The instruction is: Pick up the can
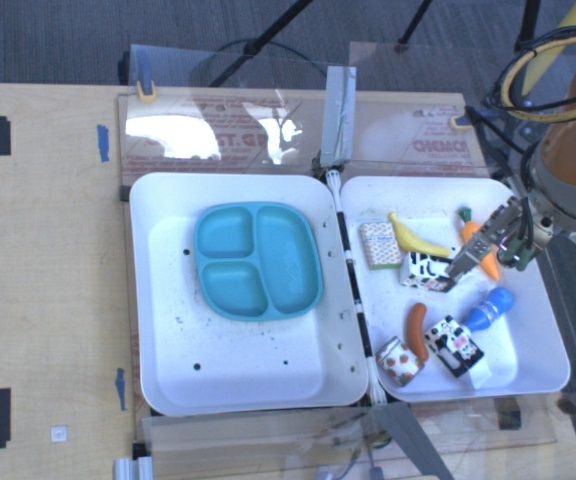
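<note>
The camera view shows the right bin as landmark: the can lies in its near left corner, beside a sausage. The gripper hangs mid-bin over a black-and-white carton; whether its fingers are parted or closed cannot be told.

The plate lies in the left bin. Right of the plate, in the right bin: banana, carrot, bottle, sausage, and can nearest the front
</note>
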Tool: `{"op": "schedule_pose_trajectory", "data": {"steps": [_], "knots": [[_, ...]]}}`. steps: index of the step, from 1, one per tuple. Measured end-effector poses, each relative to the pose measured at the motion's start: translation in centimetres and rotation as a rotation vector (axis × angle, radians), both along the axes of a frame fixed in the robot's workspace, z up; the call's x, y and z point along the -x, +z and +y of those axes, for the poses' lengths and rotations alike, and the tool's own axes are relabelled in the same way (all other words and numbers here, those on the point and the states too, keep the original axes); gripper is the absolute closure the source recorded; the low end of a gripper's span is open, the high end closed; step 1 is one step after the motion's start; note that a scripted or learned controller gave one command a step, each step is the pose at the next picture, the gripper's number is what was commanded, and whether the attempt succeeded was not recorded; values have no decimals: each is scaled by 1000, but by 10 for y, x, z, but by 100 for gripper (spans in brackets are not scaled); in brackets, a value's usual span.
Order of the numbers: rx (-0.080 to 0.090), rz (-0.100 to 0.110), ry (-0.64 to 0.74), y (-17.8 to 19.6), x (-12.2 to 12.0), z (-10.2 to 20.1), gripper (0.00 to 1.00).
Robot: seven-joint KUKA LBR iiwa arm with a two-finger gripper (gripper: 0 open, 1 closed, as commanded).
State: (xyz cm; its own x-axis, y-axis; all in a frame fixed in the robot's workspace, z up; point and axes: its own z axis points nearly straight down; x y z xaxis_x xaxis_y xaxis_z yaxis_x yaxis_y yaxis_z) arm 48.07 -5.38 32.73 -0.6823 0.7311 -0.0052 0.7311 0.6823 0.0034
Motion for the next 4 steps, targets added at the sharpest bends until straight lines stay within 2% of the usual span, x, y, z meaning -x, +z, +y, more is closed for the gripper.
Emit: {"op": "schedule_pose_trajectory", "data": {"steps": [4], "knots": [[5,-22,7,42,-6,1,100]]}}
